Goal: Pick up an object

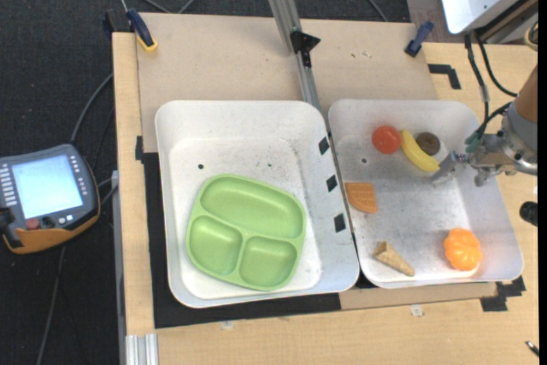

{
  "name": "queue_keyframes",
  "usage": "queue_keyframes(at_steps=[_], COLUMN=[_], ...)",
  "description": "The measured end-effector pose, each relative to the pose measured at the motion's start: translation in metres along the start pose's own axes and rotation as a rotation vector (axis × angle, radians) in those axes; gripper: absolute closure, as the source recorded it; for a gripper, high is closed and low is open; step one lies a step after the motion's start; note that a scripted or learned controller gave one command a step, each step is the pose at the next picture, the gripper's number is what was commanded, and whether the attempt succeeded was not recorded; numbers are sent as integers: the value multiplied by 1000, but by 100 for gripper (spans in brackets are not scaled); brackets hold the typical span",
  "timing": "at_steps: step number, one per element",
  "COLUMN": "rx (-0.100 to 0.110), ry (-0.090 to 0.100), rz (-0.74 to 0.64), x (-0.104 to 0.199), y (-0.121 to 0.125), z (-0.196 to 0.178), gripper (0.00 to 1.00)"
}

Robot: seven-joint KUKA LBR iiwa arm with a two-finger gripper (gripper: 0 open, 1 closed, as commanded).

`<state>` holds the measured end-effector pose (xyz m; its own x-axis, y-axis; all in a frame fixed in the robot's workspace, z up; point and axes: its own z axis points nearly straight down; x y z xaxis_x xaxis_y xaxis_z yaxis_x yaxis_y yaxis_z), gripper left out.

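The right bin (487, 120) holds several toy foods: a red tomato (385, 139), a yellow banana (416, 151) beside a brown round piece (428, 143), an orange wedge (362, 197), a tan cone-shaped piece (393, 259) and an orange mandarin (462, 249). My gripper (461, 170) hangs over the right bin's right side, just right of the banana's lower end and above the mandarin. It is open, and nothing sits between its fingers.
The left bin (184, 128) holds a green divided plate (246, 230). A metal pole (286, 4) slants over the gap between the bins. A teach pendant (44, 197) lies on the floor at left. Blue clamps (142, 32) grip the bench's back corners.
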<state>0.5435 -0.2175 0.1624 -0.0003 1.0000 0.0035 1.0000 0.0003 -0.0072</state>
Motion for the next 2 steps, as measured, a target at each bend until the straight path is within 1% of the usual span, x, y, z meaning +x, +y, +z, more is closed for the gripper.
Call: queue_keyframes(at_steps=[1,2], rx=[0,-7], ry=[0,-2], rz=[1,0], x=[-5,-5], y=[3,4], z=[61,77], gripper=[0,0])
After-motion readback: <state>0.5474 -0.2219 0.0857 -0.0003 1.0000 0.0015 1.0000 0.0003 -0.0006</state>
